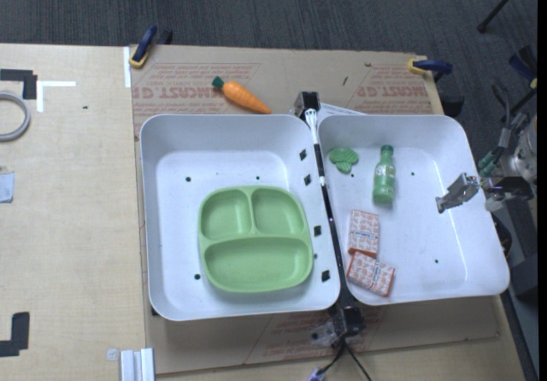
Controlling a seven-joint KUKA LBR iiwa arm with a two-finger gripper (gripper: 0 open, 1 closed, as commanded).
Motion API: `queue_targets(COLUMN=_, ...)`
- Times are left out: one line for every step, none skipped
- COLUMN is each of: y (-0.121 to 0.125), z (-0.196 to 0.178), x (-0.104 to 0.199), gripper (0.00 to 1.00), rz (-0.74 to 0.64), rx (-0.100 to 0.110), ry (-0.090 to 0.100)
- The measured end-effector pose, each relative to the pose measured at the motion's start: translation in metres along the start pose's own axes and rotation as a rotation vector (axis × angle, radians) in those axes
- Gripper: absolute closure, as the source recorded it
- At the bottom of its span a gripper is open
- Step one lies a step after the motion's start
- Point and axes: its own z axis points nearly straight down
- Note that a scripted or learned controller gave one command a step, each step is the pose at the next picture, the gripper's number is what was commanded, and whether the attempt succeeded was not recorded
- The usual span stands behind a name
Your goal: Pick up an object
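Note:
In the right bin lie a green bottle, a small green leaf-shaped piece and two red-and-white patterned boxes. My gripper reaches in over the bin's right edge, to the right of the bottle and well apart from it. Nothing shows between its fingers. The gripper is small in the camera view and its fingers cannot be made out.
The left bin holds a green divided plate. A toy carrot lies on the cardboard behind the bins. Clamps grip the cardboard's back corners. A black clip sits where the bins meet.

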Motion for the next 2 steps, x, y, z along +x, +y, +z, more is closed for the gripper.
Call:
queue_targets(y=0.042, z=0.121, x=0.054, gripper=0.0, rz=-0.029, rx=0.001, ry=0.001)
queue_targets(y=0.092, z=0.17, x=0.067, gripper=0.0, rz=0.046, rx=0.001, ry=0.001)
